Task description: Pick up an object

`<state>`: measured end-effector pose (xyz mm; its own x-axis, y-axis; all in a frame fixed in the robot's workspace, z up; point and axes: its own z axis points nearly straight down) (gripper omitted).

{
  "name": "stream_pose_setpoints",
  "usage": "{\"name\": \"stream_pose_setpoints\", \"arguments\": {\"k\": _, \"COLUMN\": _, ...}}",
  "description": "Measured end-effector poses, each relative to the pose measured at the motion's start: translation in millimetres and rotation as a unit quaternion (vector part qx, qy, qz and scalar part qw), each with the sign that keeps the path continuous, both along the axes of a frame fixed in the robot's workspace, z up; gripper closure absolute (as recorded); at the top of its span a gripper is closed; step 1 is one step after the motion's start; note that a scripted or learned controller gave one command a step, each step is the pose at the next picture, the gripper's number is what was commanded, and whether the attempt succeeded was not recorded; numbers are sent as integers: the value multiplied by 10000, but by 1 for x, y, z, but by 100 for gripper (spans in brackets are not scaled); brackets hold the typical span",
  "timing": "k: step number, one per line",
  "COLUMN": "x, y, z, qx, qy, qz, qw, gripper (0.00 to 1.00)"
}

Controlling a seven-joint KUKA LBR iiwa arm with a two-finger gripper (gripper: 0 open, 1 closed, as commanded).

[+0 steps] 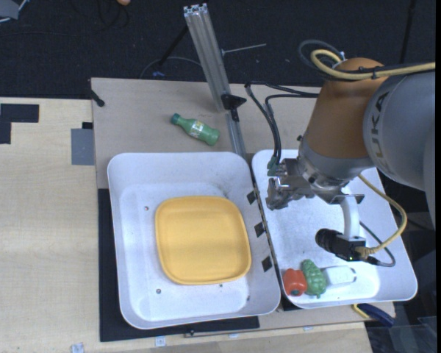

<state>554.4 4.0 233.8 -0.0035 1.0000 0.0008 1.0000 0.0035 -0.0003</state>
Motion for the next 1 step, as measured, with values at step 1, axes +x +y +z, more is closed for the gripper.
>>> {"name": "stream_pose_setpoints", "arguments": {"k": 1, "x": 24, "y": 38, "z": -8, "qx": -6, "qy": 3, "qz": -9, "qw": 10000, "gripper": 100}}
